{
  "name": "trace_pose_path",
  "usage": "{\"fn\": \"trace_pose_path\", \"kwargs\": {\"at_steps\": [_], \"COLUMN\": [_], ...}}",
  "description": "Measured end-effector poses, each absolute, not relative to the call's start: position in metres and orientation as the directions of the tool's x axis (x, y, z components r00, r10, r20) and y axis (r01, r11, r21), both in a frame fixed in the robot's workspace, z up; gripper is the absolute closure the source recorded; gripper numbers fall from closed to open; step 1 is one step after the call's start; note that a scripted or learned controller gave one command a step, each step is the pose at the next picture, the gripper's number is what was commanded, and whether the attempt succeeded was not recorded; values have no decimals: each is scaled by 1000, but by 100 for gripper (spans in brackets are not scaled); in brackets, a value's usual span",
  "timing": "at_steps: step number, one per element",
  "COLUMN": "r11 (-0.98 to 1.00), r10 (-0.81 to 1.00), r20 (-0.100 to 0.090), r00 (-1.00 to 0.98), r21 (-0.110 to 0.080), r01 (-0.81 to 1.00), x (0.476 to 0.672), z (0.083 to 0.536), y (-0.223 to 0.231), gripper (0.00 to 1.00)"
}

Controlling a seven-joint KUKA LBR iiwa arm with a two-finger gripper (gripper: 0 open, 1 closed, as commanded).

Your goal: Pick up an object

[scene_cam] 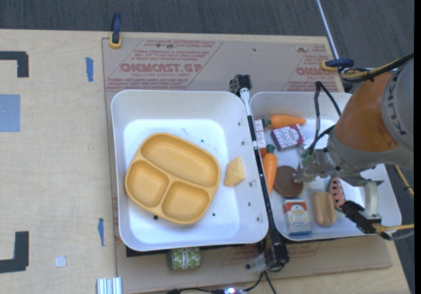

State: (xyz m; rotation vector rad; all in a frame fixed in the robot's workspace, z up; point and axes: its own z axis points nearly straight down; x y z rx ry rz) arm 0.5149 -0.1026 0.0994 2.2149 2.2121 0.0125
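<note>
pincer (309,169) low in right bin (391,217), beside brown cookie (287,181) | spread or pressed: cannot tell | cookie seems light, stiff; take it across the edges

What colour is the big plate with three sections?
The divided plate is yellow-orange, seen clearly in the camera view.

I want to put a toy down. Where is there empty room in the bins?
The left bin has bare floor along its far wall and in its near right corner, past the yellow divided plate and the cheese wedge. The right bin is crowded: carrots, packets and a brown disc lie close together under the arm.
</note>
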Motion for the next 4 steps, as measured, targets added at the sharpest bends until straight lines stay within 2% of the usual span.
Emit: {"fn": "trace_pose_path", "kwargs": {"at_steps": [1, 2, 3, 4], "r11": [1, 1, -1, 0], "r10": [1000, 1000, 1000, 1000], "r20": [0, 0, 0, -3], "r00": [-1, -1, 1, 0], "r21": [2, 2, -2, 12], "r01": [1000, 1000, 1000, 1000], "x": [480, 480, 499, 483], "z": [185, 185, 105, 88], "y": [-75, -75, -119, -93], "gripper": [100, 0, 0, 0]}}
